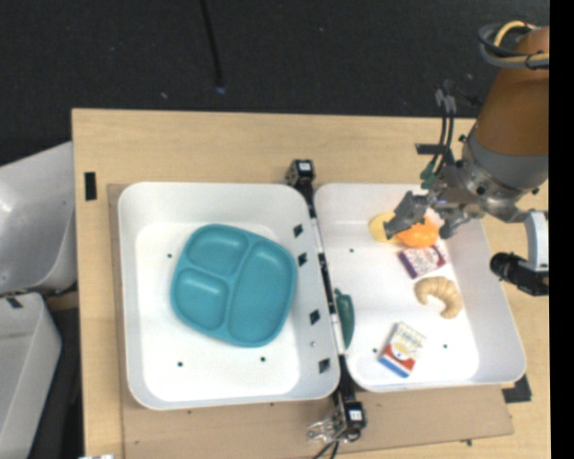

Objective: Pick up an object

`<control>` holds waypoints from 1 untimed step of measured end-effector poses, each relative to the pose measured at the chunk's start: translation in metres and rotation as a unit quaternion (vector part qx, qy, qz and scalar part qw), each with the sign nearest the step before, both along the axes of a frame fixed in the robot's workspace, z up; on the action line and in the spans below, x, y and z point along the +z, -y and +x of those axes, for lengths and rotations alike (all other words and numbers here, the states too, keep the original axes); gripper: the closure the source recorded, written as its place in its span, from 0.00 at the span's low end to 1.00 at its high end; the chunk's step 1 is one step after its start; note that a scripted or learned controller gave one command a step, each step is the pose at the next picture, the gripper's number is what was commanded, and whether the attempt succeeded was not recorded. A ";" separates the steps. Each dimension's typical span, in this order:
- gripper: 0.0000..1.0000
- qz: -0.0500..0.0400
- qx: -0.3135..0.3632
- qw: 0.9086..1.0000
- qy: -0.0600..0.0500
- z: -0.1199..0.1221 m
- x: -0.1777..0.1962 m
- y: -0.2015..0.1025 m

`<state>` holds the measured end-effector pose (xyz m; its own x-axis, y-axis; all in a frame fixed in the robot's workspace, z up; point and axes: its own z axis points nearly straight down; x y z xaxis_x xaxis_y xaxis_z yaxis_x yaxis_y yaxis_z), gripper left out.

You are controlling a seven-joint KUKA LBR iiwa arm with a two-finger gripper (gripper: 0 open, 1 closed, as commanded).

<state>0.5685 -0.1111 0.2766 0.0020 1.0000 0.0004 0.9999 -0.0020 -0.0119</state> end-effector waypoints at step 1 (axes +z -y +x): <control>0.00 -0.001 0.002 1.000 0.007 0.002 0.007 0.000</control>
<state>0.5705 -0.1109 0.2835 -0.0013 1.0000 -0.0012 1.0000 0.0013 0.0012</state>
